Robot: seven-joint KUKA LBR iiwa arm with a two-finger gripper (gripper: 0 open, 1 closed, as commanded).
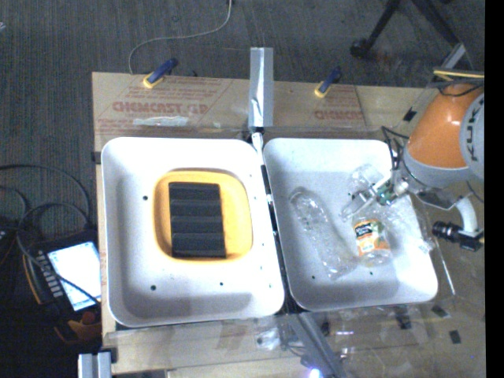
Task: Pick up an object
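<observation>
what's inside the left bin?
The left bin holds a yellow tray lying flat, with a black ribbed insert set in it. The bin floor beneath the tray is covered, so anything under it can't be seen.

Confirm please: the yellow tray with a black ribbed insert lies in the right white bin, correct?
Not correct. The camera view shows the yellow tray with a black ribbed insert lying in the left white bin, not the right one.
</observation>
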